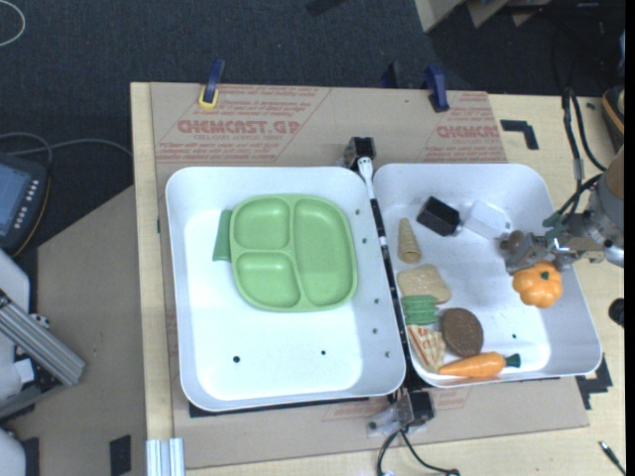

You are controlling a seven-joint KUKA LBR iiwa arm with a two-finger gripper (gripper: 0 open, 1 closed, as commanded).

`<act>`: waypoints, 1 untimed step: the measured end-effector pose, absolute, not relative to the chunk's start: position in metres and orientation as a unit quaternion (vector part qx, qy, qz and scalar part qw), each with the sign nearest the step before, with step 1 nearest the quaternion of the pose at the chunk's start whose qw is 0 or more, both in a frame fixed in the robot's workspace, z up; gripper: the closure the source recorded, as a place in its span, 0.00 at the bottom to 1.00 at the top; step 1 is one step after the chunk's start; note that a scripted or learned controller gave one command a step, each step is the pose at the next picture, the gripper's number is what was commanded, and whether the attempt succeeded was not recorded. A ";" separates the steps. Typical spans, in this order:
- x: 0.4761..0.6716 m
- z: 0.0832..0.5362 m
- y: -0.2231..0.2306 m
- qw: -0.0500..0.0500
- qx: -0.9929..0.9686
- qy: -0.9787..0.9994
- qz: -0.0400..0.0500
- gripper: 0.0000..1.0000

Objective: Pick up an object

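Observation:
The right bin (476,266) holds several toy foods. An orange pumpkin (538,286) lies near its right wall. My gripper (521,251) reaches in from the right and hangs just above and left of the pumpkin, touching or nearly touching its top. A black block (438,216) and a white object (486,217) lie at the bin's back. A tan cone (409,239), a bread slice (424,283), a green piece (420,310), a brown cookie (461,331) and a carrot (474,366) lie along the left and front.
The left bin (189,296) holds a green divided plate (294,251) in its back half. A striped food piece (427,345) lies by the right bin's front left corner. Cables hang at the far right beside the arm.

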State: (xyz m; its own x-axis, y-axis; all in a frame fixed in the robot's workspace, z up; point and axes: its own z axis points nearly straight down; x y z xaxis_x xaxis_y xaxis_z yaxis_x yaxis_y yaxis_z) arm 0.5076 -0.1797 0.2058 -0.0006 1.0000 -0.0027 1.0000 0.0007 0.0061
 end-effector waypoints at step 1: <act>0.509 0.226 -0.180 0.003 0.707 0.707 0.001 1.00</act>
State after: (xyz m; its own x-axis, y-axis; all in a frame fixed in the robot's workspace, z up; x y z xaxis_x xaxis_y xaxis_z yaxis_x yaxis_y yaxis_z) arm 0.5086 -0.1800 0.2262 -0.0010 1.0000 -0.0024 1.0000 0.0011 0.0048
